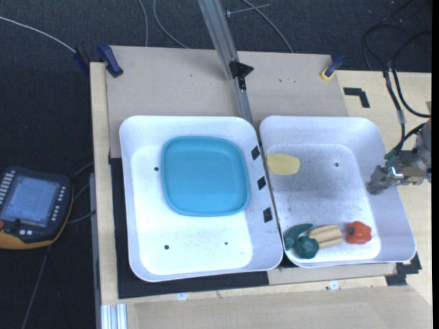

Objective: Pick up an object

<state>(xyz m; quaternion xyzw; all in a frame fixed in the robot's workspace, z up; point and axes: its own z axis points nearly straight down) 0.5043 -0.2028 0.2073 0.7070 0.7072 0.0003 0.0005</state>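
The camera view shows the approach step: the grey gripper [384,179] is poised at the right white bin [322,132] edge, finger state not discernible, while a red tomato-like toy [357,232] lies near the front, so descent over it is judged needed.

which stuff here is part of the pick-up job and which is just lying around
Part of the job:
gripper, at the right bin's right edge
yellow piece, right bin's upper left
green item, tan roll and red item, along the right bin's near wall
right bin

Just lying about:
blue plate in the left bin
handheld pendant beside the bench
blue clamp
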